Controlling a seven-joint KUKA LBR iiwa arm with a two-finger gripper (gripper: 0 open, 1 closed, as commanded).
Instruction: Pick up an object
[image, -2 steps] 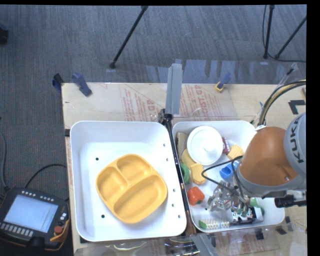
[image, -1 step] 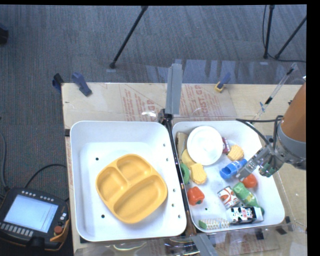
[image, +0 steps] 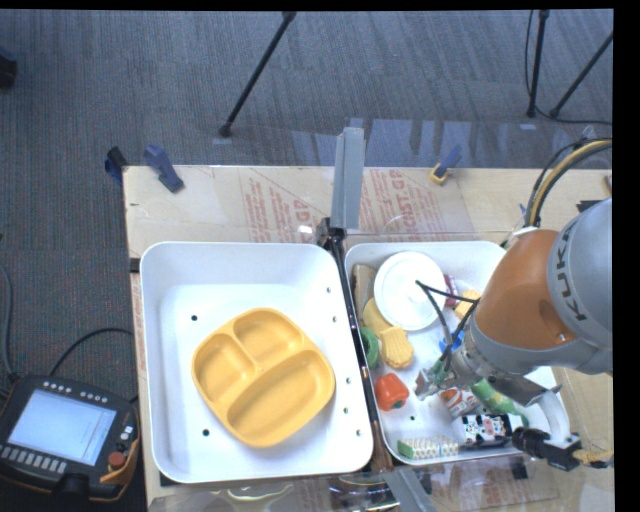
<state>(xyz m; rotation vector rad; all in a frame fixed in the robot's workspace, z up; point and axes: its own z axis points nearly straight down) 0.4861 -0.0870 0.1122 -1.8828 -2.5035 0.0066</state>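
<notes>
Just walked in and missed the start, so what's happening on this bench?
A grey and orange robot arm reaches into the right bin, its claw low among small toys beside a red pepper and a corn cob. A white plate lies further back. The left bin holds a yellow divided tray. Nothing looks lifted yet.

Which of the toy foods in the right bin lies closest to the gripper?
The red-orange pepper, just left of the gripper. The yellow corn and the green piece lie farther up the right bin.
</notes>
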